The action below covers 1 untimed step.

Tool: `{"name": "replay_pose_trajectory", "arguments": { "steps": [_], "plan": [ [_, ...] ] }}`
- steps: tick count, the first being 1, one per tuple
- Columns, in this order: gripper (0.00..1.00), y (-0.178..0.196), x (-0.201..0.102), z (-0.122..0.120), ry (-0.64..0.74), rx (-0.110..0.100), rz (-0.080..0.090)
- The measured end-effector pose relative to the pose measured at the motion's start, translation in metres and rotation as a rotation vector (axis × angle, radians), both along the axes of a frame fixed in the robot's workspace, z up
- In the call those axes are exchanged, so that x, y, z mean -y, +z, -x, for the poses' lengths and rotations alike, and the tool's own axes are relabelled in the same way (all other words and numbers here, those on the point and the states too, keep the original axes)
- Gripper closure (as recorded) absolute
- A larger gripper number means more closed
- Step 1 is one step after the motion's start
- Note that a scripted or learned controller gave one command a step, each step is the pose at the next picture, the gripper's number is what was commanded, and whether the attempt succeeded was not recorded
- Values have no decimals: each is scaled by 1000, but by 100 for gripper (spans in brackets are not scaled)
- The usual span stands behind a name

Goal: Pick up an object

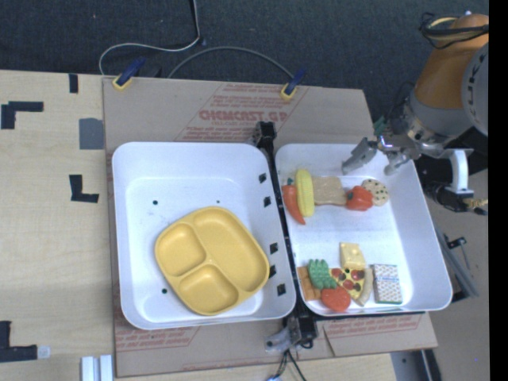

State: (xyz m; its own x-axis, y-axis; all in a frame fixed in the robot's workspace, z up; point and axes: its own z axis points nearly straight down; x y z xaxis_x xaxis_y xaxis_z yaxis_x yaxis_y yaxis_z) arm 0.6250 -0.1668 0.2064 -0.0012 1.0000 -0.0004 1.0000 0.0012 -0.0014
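Camera view is showing my claw (376, 155) hanging spread and empty above the right bin (413, 236). Just below it, a red tomato (359, 198) is lying; probably light, rigid, slippery plastic, so I'm favouring its widest middle.

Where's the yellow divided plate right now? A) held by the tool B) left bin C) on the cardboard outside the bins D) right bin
B: the yellow plate lies flat in the left bin, while the tool hovers over the top edge of the right bin, nowhere near it.
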Motion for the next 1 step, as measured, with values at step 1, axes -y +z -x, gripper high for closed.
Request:
{"name": "replay_pose_trajectory", "arguments": {
  "steps": [1],
  "plan": [
    [0,-106,21,-6,0,11,3]
  ]
}}
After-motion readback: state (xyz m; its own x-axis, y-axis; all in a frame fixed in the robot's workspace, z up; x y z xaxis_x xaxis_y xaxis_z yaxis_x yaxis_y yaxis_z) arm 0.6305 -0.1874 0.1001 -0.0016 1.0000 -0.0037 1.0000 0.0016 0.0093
